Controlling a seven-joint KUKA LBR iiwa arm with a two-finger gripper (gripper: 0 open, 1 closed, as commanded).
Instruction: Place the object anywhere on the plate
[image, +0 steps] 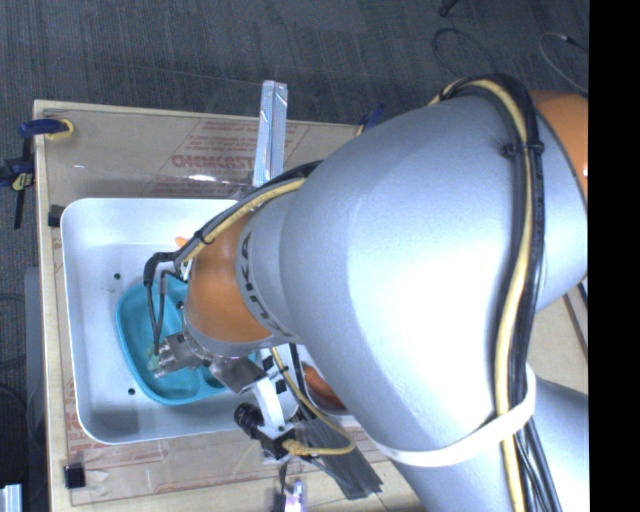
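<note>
A blue plate (137, 332) lies in the left white bin (85, 260), toward its near side. The arm's wrist, with its orange band (215, 292), hangs right over the plate and hides the plate's right half. The gripper (166, 358) sits low over the plate's near part, beside black cables. The arm hides whatever lies under the gripper, so I cannot tell if it holds anything. A small orange bit (179, 241) peeks out at the arm's edge above the plate; I cannot tell what it is.
The grey arm covers the right bin and most of the bench. A reddish-orange patch (320, 384) shows beneath the arm right of the left bin. A metal upright (270, 135) stands behind the bins. Blue clamps (40, 128) grip the bench's far-left corner.
</note>
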